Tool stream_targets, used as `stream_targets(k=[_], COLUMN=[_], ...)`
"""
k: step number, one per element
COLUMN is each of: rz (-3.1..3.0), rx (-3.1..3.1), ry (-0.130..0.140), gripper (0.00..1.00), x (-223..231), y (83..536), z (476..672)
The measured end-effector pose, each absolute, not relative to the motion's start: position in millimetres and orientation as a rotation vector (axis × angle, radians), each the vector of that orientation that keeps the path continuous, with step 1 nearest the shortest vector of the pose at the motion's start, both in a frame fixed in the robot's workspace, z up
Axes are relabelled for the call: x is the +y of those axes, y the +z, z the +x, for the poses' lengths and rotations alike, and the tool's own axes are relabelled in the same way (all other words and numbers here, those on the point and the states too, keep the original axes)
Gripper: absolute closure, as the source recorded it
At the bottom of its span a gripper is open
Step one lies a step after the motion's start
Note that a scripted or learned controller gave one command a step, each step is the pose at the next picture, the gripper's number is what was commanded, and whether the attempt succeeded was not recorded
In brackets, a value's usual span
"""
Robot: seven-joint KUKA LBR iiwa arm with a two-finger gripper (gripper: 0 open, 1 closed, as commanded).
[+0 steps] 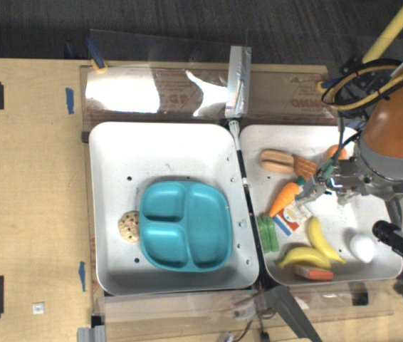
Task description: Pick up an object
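Your gripper [320,182] sits low over the right bin [386,276] by the carrot [284,197], grip state unclear, so center on that carrot and drop straight before closing.

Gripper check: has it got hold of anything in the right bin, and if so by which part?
It cannot be told. The gripper sits low in the right bin just beside the carrot, but nothing shows clearly between its fingers.
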State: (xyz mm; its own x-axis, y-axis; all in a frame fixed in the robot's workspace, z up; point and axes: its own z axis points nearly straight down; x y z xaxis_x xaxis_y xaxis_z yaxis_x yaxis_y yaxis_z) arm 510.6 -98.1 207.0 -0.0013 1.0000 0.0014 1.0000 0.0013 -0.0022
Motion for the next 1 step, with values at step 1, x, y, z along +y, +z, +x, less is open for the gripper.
stream_targets(k=[1], rz=[-2.155], rx=[-2.294], ry=[-0.006], gripper=[0.0], x=[-104.4], y=[87.6], z=[481.3])
